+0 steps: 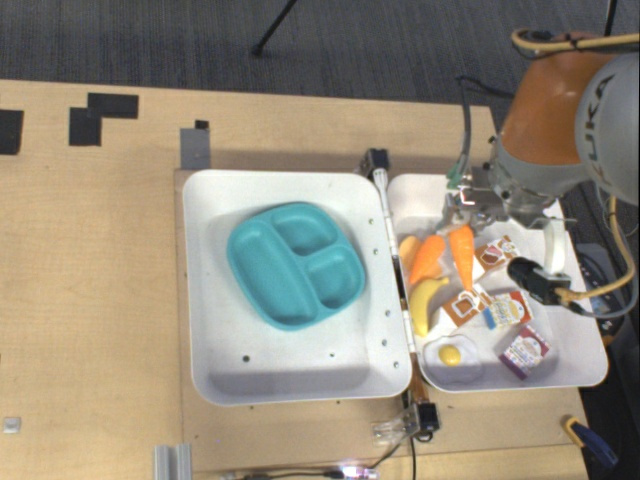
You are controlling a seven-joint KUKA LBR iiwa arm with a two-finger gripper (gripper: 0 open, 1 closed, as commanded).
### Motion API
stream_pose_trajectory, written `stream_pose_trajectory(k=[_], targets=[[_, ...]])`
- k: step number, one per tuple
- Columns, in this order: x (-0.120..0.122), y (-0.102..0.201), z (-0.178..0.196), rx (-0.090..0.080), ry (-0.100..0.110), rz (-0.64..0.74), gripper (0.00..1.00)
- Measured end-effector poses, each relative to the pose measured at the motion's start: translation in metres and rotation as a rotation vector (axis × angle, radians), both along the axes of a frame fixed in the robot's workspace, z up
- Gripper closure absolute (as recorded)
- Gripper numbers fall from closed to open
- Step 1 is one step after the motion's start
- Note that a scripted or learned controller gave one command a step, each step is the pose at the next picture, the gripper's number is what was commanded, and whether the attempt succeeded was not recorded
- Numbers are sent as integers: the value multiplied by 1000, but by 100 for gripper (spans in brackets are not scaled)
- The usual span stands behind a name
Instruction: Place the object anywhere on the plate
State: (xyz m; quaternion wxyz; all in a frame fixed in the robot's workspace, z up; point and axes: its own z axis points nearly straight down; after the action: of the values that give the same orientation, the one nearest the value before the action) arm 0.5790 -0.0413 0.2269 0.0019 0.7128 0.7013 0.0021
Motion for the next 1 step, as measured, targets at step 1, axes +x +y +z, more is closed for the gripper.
stream_pose_trajectory(k=[1], targets=[[0,0,0,0,0,0,0]])
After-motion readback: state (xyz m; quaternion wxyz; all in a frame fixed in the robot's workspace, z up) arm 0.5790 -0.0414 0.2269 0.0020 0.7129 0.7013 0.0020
